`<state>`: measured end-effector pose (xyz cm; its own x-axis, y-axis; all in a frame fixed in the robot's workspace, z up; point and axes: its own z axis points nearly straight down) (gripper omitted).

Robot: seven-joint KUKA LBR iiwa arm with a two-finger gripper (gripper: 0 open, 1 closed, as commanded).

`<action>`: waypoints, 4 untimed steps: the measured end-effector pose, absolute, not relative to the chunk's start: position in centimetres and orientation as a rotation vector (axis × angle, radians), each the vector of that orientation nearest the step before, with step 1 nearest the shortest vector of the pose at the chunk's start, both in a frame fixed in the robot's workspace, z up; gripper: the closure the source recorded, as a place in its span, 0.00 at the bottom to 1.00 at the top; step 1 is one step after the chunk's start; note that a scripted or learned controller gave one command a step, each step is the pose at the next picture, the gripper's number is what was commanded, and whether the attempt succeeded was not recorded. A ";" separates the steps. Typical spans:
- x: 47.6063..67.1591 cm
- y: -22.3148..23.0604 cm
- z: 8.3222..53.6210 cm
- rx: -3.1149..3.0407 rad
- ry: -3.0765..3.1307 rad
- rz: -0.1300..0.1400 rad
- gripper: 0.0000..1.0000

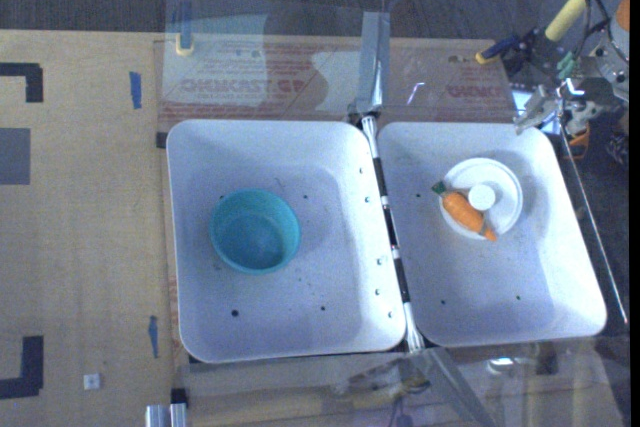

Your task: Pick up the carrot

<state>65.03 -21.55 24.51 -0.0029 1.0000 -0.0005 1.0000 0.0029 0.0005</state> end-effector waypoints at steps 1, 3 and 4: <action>66.8 -17.1 15.0 1.824 2.556 0.001 0.00; 58.8 -11.8 9.9 1.695 2.611 0.023 0.00; 51.6 -12.1 9.8 1.548 2.698 0.023 0.00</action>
<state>51.63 -12.07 9.84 -0.5046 0.8632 -0.0196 0.8627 0.5049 0.0283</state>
